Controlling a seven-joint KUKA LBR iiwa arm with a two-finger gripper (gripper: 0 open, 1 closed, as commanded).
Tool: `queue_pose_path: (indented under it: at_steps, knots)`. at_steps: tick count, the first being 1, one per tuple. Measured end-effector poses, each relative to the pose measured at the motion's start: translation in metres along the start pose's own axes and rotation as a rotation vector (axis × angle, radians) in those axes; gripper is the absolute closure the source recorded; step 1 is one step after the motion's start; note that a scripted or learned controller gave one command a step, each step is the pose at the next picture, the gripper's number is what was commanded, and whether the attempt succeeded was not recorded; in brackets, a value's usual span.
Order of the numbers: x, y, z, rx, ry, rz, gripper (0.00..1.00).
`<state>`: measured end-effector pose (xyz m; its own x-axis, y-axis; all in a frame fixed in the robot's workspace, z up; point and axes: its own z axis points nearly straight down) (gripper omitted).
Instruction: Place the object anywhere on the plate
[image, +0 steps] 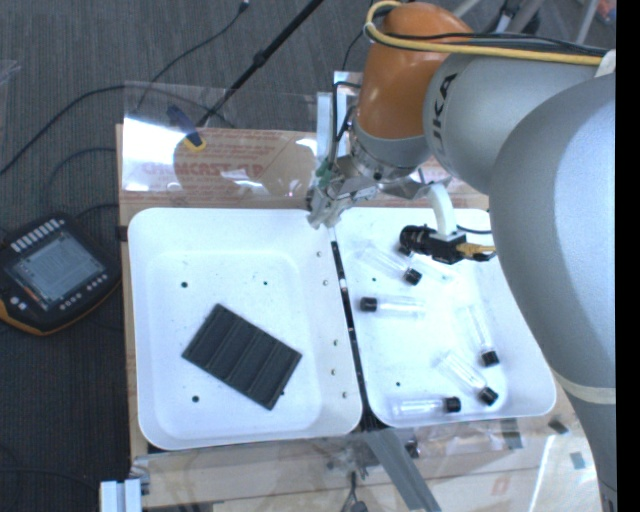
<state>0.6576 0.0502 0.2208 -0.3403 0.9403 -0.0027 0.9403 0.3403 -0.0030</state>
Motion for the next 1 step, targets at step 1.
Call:
queue_pose_path:
  at_steps: [1]
  knots:
    - [0.1160,0.0534,0.0052,-0.001,0.002,-0.146,1.00]
